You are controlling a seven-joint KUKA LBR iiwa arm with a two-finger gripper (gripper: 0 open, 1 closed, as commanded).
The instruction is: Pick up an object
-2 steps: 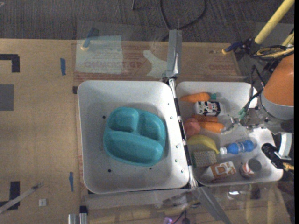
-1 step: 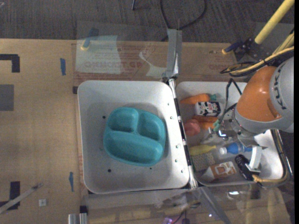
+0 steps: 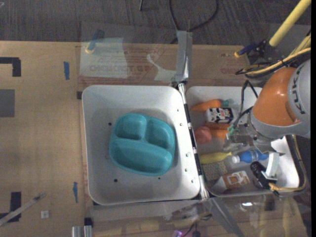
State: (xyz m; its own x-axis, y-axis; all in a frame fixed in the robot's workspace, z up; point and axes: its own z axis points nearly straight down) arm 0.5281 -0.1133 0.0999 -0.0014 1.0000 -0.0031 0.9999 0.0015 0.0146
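Note:
The right bin [image 3: 295, 179] holds several small things. An orange carrot-like piece [image 3: 207, 105] lies at its far left, with a small black-and-white carton [image 3: 219, 115] just below it. Nearer are a pink-orange ball [image 3: 202, 134], a yellow banana-shaped piece [image 3: 215, 157], a blue-and-white bottle [image 3: 249, 157] and a brown-orange carton [image 3: 235, 179]. My gripper [image 3: 237, 136] hangs low over the middle of this bin, between the ball and the bottle, under the orange wrist band. Nothing is visibly held in it.
The left bin [image 3: 94, 132] bears a teal divided plate [image 3: 142, 143]. A metal divider strip [image 3: 190, 132] separates the two bins. Yellow cables [image 3: 291, 16] run behind the arm at the upper right. Bare wooden bench [image 3: 39, 132] lies to the left.

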